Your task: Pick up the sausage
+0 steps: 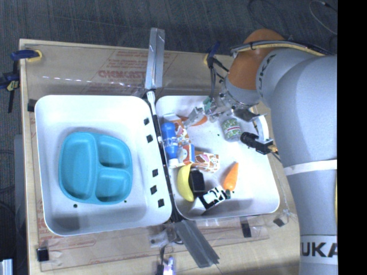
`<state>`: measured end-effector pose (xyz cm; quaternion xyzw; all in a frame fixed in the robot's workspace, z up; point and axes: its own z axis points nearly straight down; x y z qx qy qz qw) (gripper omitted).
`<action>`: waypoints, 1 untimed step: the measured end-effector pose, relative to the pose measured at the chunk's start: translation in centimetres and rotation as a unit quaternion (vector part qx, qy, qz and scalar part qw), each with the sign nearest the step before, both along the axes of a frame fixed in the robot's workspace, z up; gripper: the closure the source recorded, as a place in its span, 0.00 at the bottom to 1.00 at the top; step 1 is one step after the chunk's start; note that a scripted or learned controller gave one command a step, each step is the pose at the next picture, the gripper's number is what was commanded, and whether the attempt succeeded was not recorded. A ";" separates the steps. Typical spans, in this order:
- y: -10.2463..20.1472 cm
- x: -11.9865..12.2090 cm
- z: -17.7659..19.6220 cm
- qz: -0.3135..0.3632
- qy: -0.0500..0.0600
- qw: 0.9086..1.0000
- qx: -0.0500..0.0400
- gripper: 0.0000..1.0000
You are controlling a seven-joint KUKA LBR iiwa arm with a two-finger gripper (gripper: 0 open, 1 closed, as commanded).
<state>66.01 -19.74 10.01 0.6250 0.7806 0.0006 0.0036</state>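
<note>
You are looking at the right bin [255, 179], where the arm [298, 107] is reaching in over the far end and its pincer [210, 106] is hanging low amid the clutter there. You are not getting a clear enough look to say whether the pincer is spread or pressed together, and nothing is showing as pinched in it. The slim reddish-brown piece just beside it, toward the blue bottle [168, 135], is what I am taking for the sausage [191, 121], though it is small and partly tangled with its neighbours. It is lying flat near the bin's far left corner, its long axis running roughly across the bin from the bottle side toward the pincer, rising slightly toward the far wall. You are probably dealing with a light toy: rounded, smooth, a little slippery and inclined to roll, so closing across its middle, square to the long axis, is looking like the safest hold. The small green can [231, 129] is sitting near on the other side, while the carrot [230, 176] and banana [183, 183] are lying well apart toward the near end.
</note>
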 end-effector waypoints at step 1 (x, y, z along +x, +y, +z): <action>0.0 0.0 0.0 0.000 0.000 1.000 0.000 0.00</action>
